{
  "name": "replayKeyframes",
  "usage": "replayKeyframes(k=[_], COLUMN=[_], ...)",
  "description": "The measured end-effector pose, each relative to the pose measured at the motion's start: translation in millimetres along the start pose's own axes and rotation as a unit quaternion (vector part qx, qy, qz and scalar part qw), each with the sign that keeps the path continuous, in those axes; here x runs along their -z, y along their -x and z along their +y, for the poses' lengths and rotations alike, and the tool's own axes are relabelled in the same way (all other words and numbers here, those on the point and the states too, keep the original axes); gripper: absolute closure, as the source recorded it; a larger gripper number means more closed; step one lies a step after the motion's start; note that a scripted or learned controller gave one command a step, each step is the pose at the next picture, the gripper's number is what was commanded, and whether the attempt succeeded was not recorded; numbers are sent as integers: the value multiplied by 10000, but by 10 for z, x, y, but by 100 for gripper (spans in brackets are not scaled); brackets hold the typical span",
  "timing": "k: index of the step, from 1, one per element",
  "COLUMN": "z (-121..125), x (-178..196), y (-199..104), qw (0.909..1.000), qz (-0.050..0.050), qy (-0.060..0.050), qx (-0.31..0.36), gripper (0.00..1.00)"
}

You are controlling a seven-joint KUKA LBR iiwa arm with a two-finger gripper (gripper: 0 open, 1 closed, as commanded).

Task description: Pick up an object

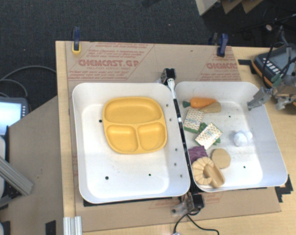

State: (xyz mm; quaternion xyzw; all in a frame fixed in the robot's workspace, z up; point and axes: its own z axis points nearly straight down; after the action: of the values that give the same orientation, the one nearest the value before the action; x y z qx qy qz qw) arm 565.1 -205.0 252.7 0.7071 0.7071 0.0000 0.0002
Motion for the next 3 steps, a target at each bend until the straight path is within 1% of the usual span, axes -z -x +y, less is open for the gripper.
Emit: replayKeyframes(k=[1, 2, 3], z=[-132, 166, 532], x=[-1411, -1671, -1674], y=[-298, -661, -870], qw=[10000, 10000, 10000], qz=[30, -6, -19], qy=[-69, 15, 23], qx=[4, 19, 17], gripper=[0, 0, 0])
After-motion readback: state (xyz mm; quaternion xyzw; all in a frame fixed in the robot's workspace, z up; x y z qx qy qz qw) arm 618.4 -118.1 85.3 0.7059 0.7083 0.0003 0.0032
